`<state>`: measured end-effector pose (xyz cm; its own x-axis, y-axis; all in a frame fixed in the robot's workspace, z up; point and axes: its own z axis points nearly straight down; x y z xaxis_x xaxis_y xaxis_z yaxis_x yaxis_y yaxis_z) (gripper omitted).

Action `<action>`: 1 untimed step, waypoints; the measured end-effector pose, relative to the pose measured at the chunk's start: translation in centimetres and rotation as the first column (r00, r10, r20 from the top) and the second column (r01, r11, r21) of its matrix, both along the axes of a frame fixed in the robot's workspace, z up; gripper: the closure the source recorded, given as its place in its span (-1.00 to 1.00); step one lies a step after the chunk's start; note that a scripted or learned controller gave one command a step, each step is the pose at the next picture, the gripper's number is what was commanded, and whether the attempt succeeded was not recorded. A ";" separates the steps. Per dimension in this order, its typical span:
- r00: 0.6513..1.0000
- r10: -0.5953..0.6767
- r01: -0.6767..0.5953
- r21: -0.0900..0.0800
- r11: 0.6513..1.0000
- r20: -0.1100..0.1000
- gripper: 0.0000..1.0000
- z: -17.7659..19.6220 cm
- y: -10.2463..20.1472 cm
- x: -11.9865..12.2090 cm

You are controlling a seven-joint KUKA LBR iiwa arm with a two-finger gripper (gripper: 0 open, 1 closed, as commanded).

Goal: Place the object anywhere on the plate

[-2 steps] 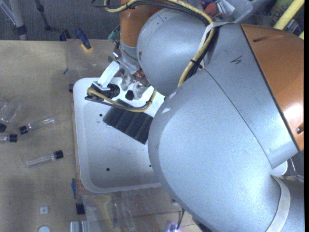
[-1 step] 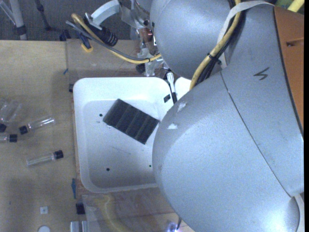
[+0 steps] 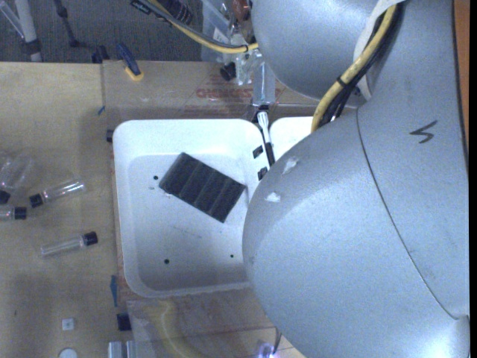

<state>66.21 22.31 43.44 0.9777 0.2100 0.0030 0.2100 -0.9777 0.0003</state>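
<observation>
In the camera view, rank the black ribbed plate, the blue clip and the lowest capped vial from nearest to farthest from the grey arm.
1. black ribbed plate, in the left bin, beside the arm.
2. blue clip, on the bench beyond the bin.
3. lowest capped vial, far left.

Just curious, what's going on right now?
Big grey arm blocks the camera. Dark ribbed rectangular plate lies tilted in the left white bin. Nothing on it.
</observation>
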 end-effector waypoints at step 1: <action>1.000 -0.001 0.001 -0.001 1.000 0.000 -1.00 0.0 0.0 0.0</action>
<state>66.21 22.27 43.45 0.9778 0.2094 0.0027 0.2094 -0.9778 0.0010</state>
